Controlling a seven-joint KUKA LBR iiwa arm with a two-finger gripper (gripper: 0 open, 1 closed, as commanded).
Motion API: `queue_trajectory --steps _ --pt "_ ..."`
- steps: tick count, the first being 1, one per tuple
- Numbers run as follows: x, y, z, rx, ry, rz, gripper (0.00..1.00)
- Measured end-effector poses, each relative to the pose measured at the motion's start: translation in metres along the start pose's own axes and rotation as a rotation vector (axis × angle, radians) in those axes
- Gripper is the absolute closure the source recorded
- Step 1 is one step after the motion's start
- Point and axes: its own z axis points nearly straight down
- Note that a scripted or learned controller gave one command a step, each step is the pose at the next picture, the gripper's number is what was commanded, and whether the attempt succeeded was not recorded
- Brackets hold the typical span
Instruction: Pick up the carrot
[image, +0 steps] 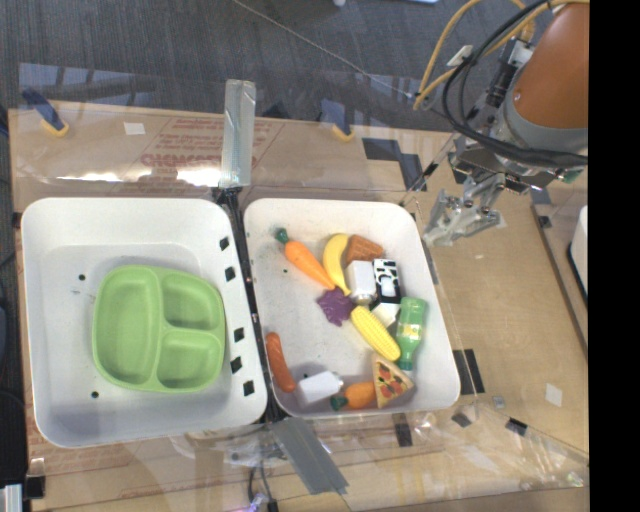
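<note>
The carrot (303, 259), likely light, hard, slick plastic best pinched mid-body, lies just left of the banana (335, 262), while the claw (458, 216) hangs off right, seemingly open and empty.

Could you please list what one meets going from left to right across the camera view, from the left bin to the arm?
Green three-compartment plastic plate in the left white bin → orange toy carrot with green top in the right white bin → green toy bottle → metal two-finger gripper beyond that bin's right rim.
</note>
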Motion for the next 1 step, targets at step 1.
queue_trajectory --steps 1 --pt "0.0357 0.0914 0.0201 0.002 0.0 -0.088 1.0"
